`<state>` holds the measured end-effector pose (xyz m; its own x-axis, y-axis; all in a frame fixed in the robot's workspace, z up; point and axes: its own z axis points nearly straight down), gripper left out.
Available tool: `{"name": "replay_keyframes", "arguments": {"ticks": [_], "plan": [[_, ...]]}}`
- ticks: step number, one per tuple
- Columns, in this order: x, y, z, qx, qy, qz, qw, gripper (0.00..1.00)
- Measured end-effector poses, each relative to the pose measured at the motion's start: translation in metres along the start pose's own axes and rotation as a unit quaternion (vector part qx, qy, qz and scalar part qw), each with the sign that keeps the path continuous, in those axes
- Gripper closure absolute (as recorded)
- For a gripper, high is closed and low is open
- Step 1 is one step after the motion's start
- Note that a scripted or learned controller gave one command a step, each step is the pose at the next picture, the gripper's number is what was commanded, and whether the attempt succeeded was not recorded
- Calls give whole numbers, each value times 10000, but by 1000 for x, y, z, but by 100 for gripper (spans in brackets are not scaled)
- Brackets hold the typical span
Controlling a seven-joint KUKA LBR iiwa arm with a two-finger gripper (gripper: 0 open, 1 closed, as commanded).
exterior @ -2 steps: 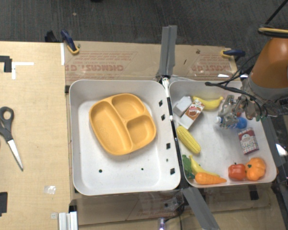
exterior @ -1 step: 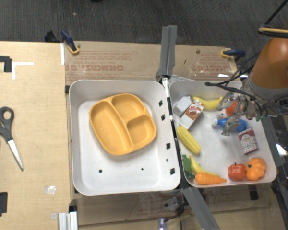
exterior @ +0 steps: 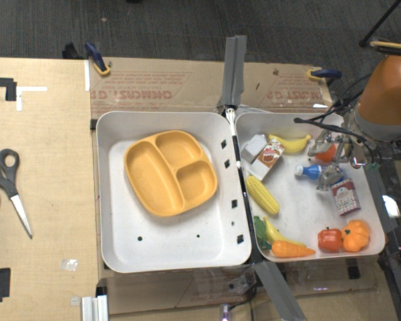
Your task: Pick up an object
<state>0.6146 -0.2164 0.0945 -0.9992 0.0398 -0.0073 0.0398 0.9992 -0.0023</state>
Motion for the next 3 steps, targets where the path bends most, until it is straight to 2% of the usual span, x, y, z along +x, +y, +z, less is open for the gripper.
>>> {"name": "replay_keyframes", "arguments": {"ticks": [1, 2, 3], "plan": [[26, -4, 1, -7, 19, 1042, 9946, 0], [-36, 40, 2, -5, 43, 1396, 9902, 0], [4, 26, 1, -3, 19, 2029, 9792, 0]]}}
